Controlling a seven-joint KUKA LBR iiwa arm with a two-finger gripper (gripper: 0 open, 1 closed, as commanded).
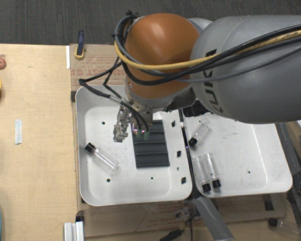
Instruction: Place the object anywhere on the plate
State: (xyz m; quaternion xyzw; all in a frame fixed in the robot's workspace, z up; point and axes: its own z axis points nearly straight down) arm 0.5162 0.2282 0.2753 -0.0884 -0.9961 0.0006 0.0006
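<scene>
Since the end effector (pixel 123 127) hangs over the left bin (pixel 90 185), the nearest vial (pixel 101 156) lies just down-left of it, flat on the bin floor, black cap pointing up-left and its long axis slanting toward lower right. Can't tell what the end effector is doing grip-wise, and I see nothing in it. Just to its right sits a dark ribbed plate (pixel 151 147), long axis running away down the bin, so that looks like the drop spot to me. More vials (pixel 208 170) lie well off right in the other bin (pixel 261 179). Bin floor is smooth and white, room around the vial looks decent, though round glass could roll when nudged.
</scene>
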